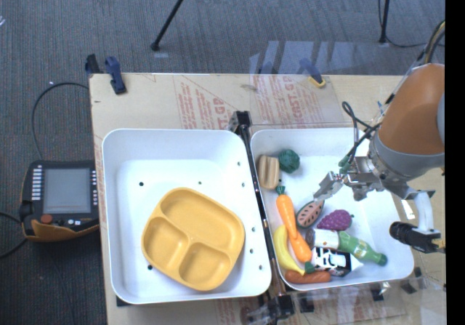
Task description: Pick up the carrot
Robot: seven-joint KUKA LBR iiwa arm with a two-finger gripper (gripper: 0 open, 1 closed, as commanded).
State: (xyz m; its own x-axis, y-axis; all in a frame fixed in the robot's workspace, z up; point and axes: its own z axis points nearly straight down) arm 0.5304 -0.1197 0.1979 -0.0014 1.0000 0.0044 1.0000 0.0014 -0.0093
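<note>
— Where is your carrot (293, 227)?
— Low in the right bin (330, 136), beside the banana (284, 249). Nothing picked up yet. Your gripper (336, 185) hangs above, fingers spread, holding nothing.

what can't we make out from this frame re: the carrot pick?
- Claw state: too small and blurred in the camera view to tell.
- Carrot lower tip: crowded among the banana and nearby items; its end can't be separated.
- Black-and-white item: too small to identify.
- Right bin, near-right corner: covered by the arm and its hardware.
</note>
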